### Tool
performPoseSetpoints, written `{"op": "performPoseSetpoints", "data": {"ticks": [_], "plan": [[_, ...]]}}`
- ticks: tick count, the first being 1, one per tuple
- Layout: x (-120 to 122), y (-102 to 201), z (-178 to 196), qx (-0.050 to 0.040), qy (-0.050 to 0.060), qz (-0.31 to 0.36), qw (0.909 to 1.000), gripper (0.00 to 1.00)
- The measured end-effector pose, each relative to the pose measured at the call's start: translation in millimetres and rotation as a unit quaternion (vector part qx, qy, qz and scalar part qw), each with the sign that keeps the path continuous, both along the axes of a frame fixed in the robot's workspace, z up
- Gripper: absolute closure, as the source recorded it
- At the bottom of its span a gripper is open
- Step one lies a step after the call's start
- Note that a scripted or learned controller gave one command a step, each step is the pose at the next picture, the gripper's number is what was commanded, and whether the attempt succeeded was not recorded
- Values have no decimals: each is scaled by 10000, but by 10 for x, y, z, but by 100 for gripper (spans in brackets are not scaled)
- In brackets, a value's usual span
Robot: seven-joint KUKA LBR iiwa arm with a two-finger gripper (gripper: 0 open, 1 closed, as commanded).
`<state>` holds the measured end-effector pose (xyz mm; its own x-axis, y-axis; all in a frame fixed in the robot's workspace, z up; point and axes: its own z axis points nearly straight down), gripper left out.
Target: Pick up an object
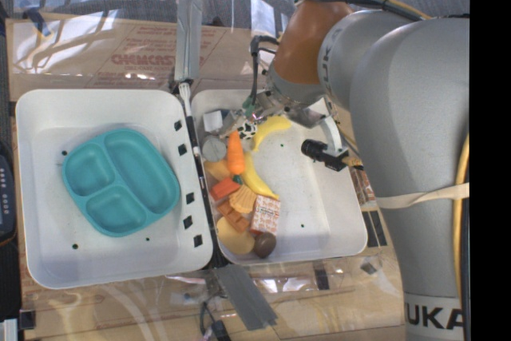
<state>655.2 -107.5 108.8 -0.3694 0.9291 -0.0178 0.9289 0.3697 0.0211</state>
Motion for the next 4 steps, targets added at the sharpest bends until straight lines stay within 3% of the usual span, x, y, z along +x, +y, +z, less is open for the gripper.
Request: {"op": "performPoseSetpoints", "data": {"ticks": [1,2,3,4], "plan": [[34,6,0,-26,-3,892,9960,0],[57,40,178,-11,-10,942,9956,100],[-192,-137,2,13,-29,1350,9908,100],[-353,355,1121,19,58,1031,9947,100]]}}
